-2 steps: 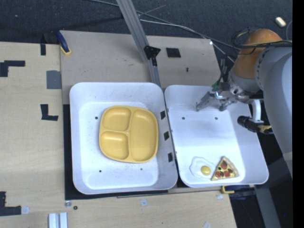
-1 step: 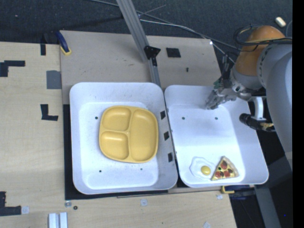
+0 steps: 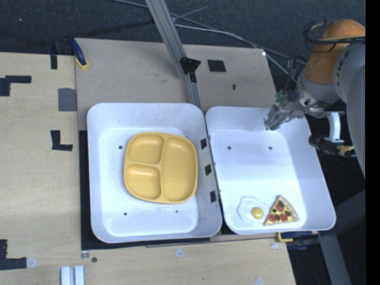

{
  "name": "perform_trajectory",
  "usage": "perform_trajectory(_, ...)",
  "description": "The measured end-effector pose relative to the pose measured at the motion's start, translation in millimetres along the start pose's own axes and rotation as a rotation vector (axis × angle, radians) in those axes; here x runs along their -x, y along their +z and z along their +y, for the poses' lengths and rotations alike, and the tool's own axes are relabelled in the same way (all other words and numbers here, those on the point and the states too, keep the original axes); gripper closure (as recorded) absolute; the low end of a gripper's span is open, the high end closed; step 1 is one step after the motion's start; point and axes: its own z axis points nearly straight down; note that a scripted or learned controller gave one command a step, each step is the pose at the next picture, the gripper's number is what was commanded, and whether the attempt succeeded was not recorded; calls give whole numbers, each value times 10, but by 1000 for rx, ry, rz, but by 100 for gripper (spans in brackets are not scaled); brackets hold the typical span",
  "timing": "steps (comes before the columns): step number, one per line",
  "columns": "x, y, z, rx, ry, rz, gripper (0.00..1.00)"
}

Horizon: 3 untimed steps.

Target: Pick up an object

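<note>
A yellow divided plate (image 3: 161, 167) lies in the left bin (image 3: 101, 159). In the right bin (image 3: 267, 165), near its front edge, sit a toy fried egg (image 3: 252, 209) and a toy pizza slice (image 3: 281, 211) side by side. My gripper (image 3: 274, 120) hangs over the right bin's far right corner, well away from the egg and the pizza slice. Nothing shows between its fingers.
A slanted metal pole (image 3: 172, 37) crosses the bench behind the bins, and thin cables run along the back. Black tape marks dot the bench at the left. The grey arm with its orange band (image 3: 332, 46) fills the upper right.
</note>
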Motion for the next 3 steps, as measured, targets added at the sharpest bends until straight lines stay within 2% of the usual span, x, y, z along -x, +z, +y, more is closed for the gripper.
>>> perform_trajectory(2, -64, -1042, -54, 2, -1, 0, 100)
perform_trajectory(3, -624, -1095, -8, -2, -6, 2, 100)
